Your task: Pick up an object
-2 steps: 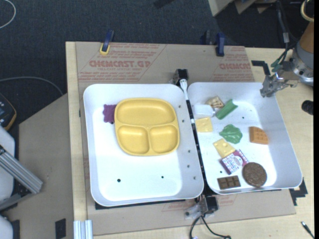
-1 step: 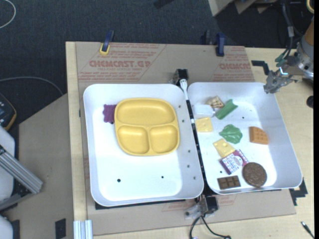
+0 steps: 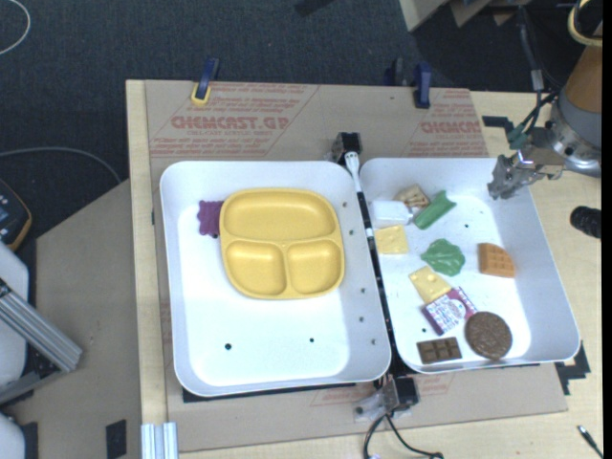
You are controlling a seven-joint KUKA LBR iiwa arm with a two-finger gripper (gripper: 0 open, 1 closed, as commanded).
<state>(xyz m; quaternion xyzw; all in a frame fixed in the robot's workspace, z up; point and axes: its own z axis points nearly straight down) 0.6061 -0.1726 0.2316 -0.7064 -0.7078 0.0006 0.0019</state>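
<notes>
My gripper [image 3: 504,182] hangs over the far right rim of the right bin [image 3: 535,232], small and seen from above. No object sits between its fingers. In that bin lie a tan cracker [image 3: 413,197], a green pickle [image 3: 433,209], a pale yellow cheese square [image 3: 390,240], a green leaf [image 3: 443,256], an orange waffle piece [image 3: 495,260], a yellow cheese wedge [image 3: 429,283], a purple wrapped candy [image 3: 448,310], a round brown cookie [image 3: 488,335] and a chocolate bar piece [image 3: 439,351].
The left bin [image 3: 268,361] holds a yellow three-compartment plate [image 3: 282,241] with a purple item [image 3: 208,217] tucked at its left edge. Clamps [image 3: 201,92] grip the cardboard at the back. The arm's grey body [image 3: 579,127] enters from the right.
</notes>
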